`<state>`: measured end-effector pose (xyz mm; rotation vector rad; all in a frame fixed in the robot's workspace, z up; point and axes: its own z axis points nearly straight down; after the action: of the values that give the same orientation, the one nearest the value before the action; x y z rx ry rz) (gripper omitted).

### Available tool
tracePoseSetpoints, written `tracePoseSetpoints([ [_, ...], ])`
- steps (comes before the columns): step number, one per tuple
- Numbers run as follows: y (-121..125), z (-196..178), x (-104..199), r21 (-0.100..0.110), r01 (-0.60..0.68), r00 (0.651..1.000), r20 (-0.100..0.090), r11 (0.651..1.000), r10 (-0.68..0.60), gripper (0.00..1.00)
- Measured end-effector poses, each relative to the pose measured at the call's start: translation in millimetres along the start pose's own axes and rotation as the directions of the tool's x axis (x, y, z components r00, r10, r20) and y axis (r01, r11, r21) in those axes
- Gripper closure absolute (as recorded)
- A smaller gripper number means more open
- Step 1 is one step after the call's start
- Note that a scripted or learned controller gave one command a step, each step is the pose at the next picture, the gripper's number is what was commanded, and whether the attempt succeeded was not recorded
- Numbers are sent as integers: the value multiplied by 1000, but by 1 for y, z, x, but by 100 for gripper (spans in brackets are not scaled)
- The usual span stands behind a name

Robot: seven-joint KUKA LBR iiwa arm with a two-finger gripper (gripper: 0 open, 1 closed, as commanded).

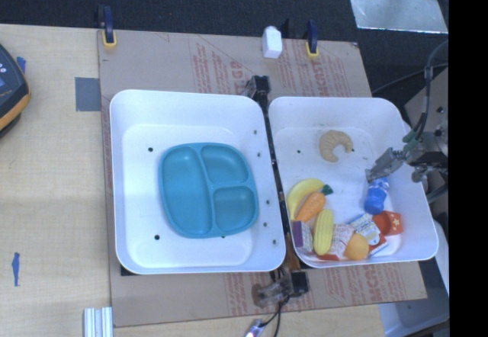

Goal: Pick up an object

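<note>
My tool (383,165) hangs over the right-hand edge of the right bin (305,110), tilted down toward its floor. I cannot tell how wide it stands, and nothing shows in its grip. Just below my tool lies a small blue bottle (375,197); whether the two touch I cannot tell. Beyond the bottle, farther from me, sit a red piece with a star (390,222), a corn cob (324,231), a carrot (311,206) and a banana (303,190), heaped near the bin's lower corner. A croissant (335,144) lies alone to my tool's left, apart from the heap. Well beyond, the left bin (126,175) holds a blue divided plate (207,189). Both bins rest on the surface (46,190).
</note>
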<state>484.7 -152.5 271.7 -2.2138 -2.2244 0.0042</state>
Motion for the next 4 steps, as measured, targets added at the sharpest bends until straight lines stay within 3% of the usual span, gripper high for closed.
tracePoseSetpoints([
  [2,90,180,-59,0,1,1000,1,1000,-1,0],
  [3,91,169,-60,0,3,1000,3,1000,-3,100],
  [4,94,179,-12,0,1,1000,1,1000,-1,100],
])
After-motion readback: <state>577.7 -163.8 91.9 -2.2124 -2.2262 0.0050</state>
